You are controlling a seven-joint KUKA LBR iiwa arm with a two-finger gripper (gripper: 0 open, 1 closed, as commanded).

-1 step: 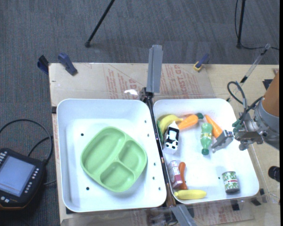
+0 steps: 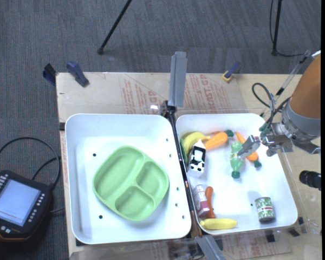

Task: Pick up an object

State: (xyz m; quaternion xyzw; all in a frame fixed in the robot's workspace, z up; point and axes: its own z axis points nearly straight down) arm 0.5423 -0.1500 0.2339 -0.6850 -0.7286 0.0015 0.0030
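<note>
- While my arm [image 2: 309, 99] reaches in from 3 o'clock, my claw [image 2: 255, 144] hangs over the upper half of the right bin [image 2: 276, 199].
- Claw state: cannot tell. Nothing is seen gripped in it.
- Directly under the claw: an orange carrot [image 2: 248, 148], with a green bottle [image 2: 236, 158] just beside it toward 8 o'clock. Whether the claw touches either one cannot be told.
- Toward 9 o'clock from the claw: a second carrot [image 2: 216, 140], lying beside a yellow banana [image 2: 190, 141] near the bin's upper left corner.
- At 6 o'clock from that banana: a black-and-white carton [image 2: 197, 160], tilted.
- Along the bin's lower edge: a red bottle [image 2: 203, 200] near the left wall, a second banana [image 2: 219, 223] at 5 o'clock from it, and a small jar [image 2: 265, 209] with a green label toward the lower right corner.
- Left bin [image 2: 81, 145]: holds a green divided plate [image 2: 131, 183], lying flat, well apart from the claw.
</note>
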